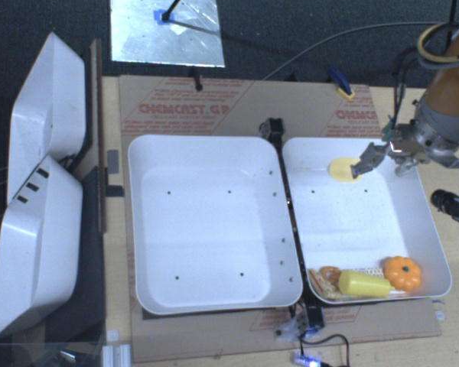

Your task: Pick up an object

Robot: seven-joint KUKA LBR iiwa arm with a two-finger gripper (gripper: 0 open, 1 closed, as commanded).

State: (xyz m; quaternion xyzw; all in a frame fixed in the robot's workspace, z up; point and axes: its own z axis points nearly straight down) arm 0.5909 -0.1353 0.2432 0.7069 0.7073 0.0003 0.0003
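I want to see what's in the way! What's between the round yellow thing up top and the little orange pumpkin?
Nothing: the camera view shows just bare white bin floor between the yellow disc and the orange pumpkin.

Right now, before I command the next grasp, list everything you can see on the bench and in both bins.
Shallow white plastic bins: two, white, side by side on the bench.
Pale yellow flat round piece: one, far end of the right bin, at the claw tip.
Small orange pumpkin-shaped toy: one, near right corner of the right bin.
Yellow cylindrical block: one, near edge, beside the pumpkin.
Tan pretzel-like piece: one, near edge, left of the block.
Brown printed cardboard sheet: one, under the bins.
Shiny metal plate: one, silver, beyond the bench.
Claw: one, grey, over the right bin.
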